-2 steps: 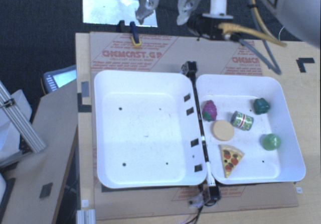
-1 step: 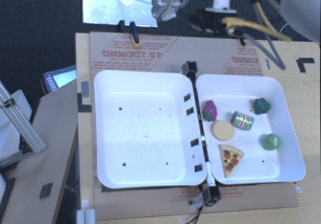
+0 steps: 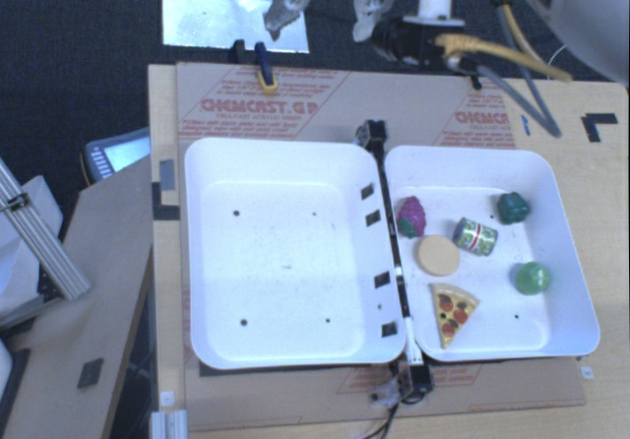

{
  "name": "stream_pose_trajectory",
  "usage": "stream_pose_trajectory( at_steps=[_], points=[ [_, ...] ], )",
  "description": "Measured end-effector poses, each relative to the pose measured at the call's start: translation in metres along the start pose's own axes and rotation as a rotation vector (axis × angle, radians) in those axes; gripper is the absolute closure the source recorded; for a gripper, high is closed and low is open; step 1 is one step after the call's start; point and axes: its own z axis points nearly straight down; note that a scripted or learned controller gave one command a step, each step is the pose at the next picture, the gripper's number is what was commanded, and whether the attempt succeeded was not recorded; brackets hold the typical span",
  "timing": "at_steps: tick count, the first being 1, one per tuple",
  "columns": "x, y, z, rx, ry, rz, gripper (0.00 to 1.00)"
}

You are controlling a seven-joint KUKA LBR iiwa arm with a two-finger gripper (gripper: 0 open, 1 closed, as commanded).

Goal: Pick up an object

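The gripper (image 3: 325, 4) is hanging above the bench with jaws spread and nothing in them. The toys are lying untouched in the right bin (image 3: 566, 260), so picking is still ahead.

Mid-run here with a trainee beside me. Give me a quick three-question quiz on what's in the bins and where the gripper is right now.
1. True or false: every loose object lies in the right bin.
2. Multiple choice: which object lies nearest the divider between the bins? A) the purple lump B) the light green ball C) the dark green lump
3. Fill in: the gripper, jaws spread with nothing between them, hangs beyond the ____ edge of the bins, not over either one.

Key
1. True: the purple lump, tan disc, small can, pizza slice and both green pieces are all there.
2. A
3. far (top of the camera view)
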Motion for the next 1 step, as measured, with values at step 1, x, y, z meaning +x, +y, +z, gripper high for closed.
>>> stream_pose_trajectory(
  at_steps=[1],
  points=[
    [0.0003,0.0001,-0.0117,-0.003,0.001,-0.004,1.00]
  ],
)
